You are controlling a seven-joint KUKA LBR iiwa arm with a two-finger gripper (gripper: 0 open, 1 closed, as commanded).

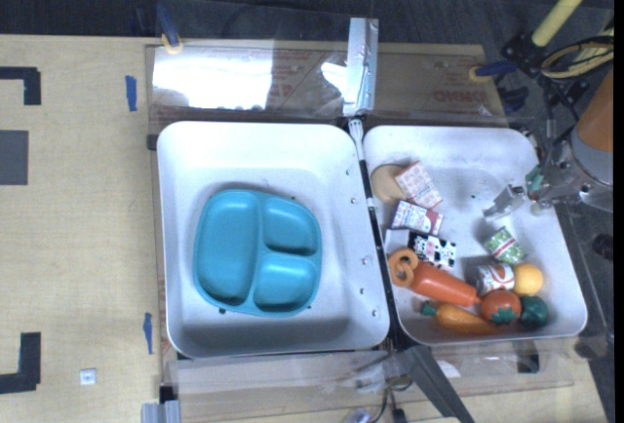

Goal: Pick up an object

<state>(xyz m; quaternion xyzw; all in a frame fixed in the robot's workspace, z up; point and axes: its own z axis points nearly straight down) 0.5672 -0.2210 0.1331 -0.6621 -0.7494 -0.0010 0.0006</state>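
That green-and-white carton (502, 243) in the right bin (458, 153) sits a bit apart from the veggie pile, so we'd go for it. Gripper (509, 200) hovers just above-left, holding nothing; come straight down.

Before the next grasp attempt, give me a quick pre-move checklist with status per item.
1. Gripper over the right bin, where the objects are: ok.
2. Nothing held between the fingers: cannot tell, too small and blurred.
3. Bare bin floor under the gripper for a descent: ok; the green pack lies just below it in the view.
4. Targets separated: not ok. Carrots, tomato, can and lemon are bunched at the near edge.
5. Easier picks: ok. The pink cartons lie apart from that cluster.
6. Left bin holds only the blue tray: ok.
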